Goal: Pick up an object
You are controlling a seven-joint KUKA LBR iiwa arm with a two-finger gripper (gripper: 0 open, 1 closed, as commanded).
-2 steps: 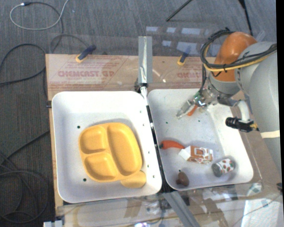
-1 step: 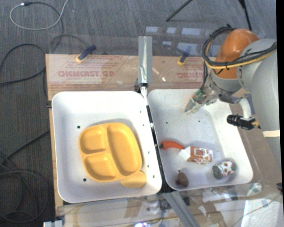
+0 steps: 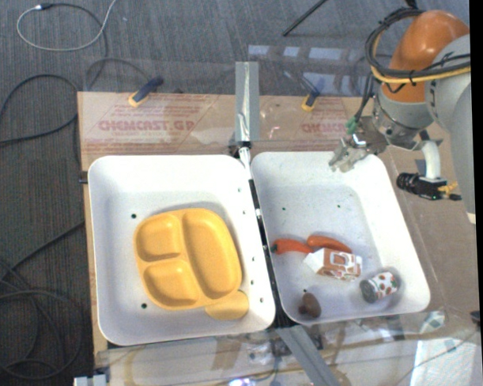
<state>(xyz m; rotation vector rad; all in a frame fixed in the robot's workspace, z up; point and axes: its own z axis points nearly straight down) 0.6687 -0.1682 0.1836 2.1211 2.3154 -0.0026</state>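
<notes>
In the left bin (image 3: 109, 256) I see a yellow divided tray (image 3: 188, 256) with a yellow piece (image 3: 227, 307) at its near right corner. The right bin (image 3: 321, 193) holds an orange carrot (image 3: 310, 244), a small carton (image 3: 337, 265), a brown lump (image 3: 309, 304) and a printed can (image 3: 379, 286) along its near side. My gripper (image 3: 347, 157) hangs over that bin's far right edge, well apart from them; I cannot tell its opening.

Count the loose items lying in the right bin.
4, all near its front: an orange carrot-like piece, a white and brown carton touching it, a small patterned can rightward, a dark brown lump nearest the front wall.
</notes>
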